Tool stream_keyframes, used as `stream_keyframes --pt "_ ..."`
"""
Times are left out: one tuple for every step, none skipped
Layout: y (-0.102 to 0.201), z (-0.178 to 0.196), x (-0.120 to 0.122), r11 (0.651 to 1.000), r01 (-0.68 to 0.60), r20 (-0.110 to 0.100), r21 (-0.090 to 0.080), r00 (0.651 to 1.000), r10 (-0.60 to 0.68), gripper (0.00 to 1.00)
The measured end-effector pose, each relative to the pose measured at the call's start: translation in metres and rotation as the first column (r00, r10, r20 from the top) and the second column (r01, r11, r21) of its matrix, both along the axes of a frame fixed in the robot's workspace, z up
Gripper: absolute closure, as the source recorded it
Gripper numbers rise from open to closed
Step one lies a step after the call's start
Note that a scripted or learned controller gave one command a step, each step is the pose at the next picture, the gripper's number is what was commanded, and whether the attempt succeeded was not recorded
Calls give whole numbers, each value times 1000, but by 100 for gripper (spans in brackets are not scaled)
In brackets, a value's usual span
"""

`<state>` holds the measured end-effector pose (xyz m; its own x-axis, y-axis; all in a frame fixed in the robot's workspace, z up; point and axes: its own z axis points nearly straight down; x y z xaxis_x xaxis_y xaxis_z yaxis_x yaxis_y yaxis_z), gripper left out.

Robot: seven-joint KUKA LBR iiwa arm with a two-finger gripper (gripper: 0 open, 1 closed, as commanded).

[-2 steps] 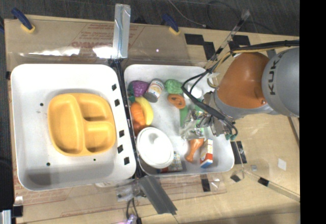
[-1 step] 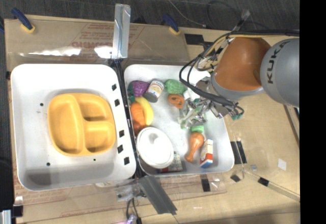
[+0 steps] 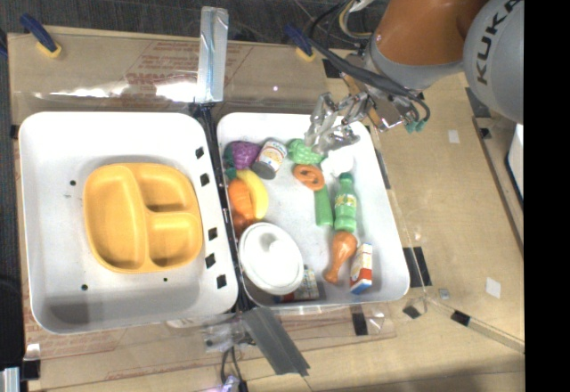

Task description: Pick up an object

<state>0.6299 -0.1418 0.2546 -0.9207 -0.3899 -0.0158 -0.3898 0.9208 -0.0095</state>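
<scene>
Hovering our hand point(image 3: 331, 125) over the far-right corner of the right bin point(image 3: 385, 203), we cannot tell how wide it stands, and we see nothing held in it.

We would drop straight onto a toy lying apart from the others, such as the green bottle point(image 3: 346, 201) by the right wall, and close across its narrow width, clear of the wall. We count two bins, the left bin point(image 3: 53, 230) bearing one yellow tray point(image 3: 142, 214); in the right, one white bowl point(image 3: 270, 257), one can point(image 3: 270, 157), one orange ring point(image 3: 309, 175), one purple toy point(image 3: 240, 154), one carton point(image 3: 362, 267).
</scene>
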Motion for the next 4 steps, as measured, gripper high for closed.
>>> stream_keyframes --pt "47 7 28 997 -82 -12 2 997 82 100" --pt "71 15 28 992 -129 -13 2 992 129 100" --pt "71 27 29 991 -131 -8 1 991 131 100" --pt "99 24 -78 992 -124 -15 2 992 124 100"
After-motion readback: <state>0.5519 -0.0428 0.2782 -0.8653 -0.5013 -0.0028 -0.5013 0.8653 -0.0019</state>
